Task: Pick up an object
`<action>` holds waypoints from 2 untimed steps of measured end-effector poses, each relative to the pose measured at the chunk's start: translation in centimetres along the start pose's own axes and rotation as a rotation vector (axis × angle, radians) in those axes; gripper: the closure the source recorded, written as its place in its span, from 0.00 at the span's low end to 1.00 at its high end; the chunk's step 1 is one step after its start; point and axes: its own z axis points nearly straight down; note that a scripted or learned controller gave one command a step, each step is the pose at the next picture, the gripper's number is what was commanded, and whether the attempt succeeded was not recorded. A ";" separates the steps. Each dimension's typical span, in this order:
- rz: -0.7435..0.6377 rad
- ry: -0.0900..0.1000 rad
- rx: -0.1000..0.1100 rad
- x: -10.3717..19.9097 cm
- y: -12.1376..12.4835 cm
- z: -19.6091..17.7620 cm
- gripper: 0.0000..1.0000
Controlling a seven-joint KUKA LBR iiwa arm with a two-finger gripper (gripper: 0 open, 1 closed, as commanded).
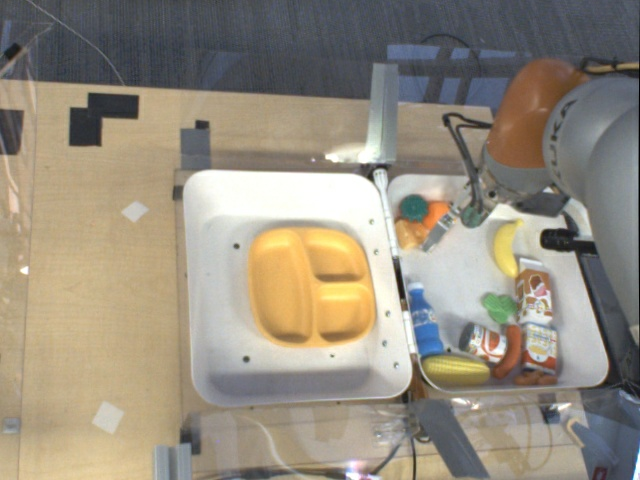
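The right bin (596, 360) holds the loose objects. At its far left corner lie a green ball (412, 207), an orange piece (437, 211) and a pale orange piece (408, 234). My gripper (437, 232) reaches down at a slant into that corner, its tip right beside the orange pieces. Whether anything is caught in it cannot be made out. A yellow banana (507, 248) lies just right of the gripper.
Nearer in the right bin are a blue bottle (424, 320), a corn cob (455, 370), a can (487, 341), a green pepper (498, 306), a sausage (512, 354) and two sauce bottles (534, 293). The left bin (215, 268) holds a yellow divided tray (310, 283).
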 end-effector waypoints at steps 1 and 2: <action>-0.010 -0.020 -0.012 -0.3 0.5 -1.4 1.00; 0.217 -0.011 -0.013 4.4 3.8 -10.1 1.00</action>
